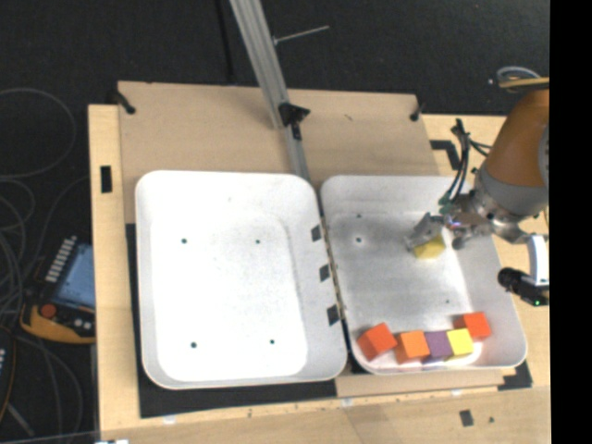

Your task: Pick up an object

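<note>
End effector [433, 236]: low in the right bin [370, 202], near its far edge, state cannot be told.
Yellow object [428, 248]: touching the end effector.
Blocks [424, 340]: row along the bin's near edge.

The grey arm [518, 169] with its orange band reaches in from the right; its gripper [437, 234] hangs low, pointing left.

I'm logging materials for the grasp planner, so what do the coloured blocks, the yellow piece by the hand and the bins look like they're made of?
Coloured blocks: matte, sharp-edged cubes in solid colours, probably painted wood or foam.
Yellow piece: rounded and dull, possibly foam or soft plastic; too small to tell.
Bins: white moulded plastic, judging by rounded corners and a faintly speckled, low-gloss surface.
</note>
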{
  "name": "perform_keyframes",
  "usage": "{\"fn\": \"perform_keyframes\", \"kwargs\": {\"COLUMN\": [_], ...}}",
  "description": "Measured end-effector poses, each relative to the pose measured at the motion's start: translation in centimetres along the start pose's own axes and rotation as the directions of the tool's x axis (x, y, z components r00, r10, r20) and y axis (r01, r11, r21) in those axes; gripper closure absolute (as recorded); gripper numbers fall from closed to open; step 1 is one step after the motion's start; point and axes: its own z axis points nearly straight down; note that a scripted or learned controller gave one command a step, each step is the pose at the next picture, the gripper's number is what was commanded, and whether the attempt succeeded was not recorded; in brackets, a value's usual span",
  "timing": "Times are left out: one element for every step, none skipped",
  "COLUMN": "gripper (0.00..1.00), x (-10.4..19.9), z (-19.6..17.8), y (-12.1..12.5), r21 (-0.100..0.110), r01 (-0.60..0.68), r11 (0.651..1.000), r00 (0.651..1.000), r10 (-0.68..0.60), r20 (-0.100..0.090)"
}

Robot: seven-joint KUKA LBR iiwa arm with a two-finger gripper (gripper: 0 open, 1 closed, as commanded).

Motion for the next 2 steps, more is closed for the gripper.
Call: {"fn": "perform_keyframes", "kwargs": {"gripper": [0.00,1.00], "x": [-1.0,-1.1], "z": [6.2,4.7], "y": [4.0,4.1], "r21": [-0.005,-0.007], "r01": [-0.001,0.005], "r11": [1.000,1.000], "r00": [1.000,1.000], "r10": [0.001,-0.005], "r20": [0.003,0.005]}}
